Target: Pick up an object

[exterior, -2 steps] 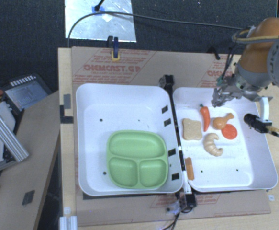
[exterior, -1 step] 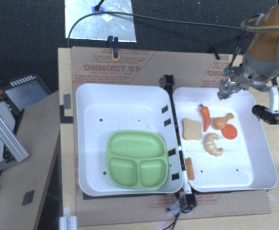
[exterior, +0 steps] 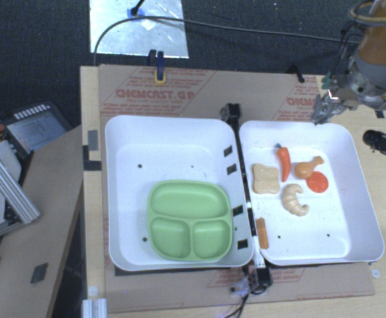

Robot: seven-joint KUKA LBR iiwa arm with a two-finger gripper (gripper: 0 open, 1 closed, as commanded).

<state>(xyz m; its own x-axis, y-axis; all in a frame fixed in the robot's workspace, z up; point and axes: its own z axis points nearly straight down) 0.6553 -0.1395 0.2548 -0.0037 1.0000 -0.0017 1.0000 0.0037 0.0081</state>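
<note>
Camera view: the end effector (exterior: 322, 111) hangs over the far rim of the right bin (exterior: 361, 197), and whether it is open or closed cannot be told at this size; nothing is seen in it. The likeliest object, the carrot (exterior: 283, 162), lies in that bin's far-middle beside the bread slice (exterior: 266, 178), drumstick (exterior: 307, 168), tomato (exterior: 318, 182) and croissant (exterior: 294, 199). It looks like light, stiff, smooth toy plastic, probably slippery, best pinched across its thicker orange middle.

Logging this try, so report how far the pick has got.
Done: nothing is lifted; the carrot, drumstick, tomato slice, toast, croissant and hot dog all lie in the right bin.
In hand: the gripper hovers above that bin's far edge.
Left: descend, grasp one, lift.
</note>
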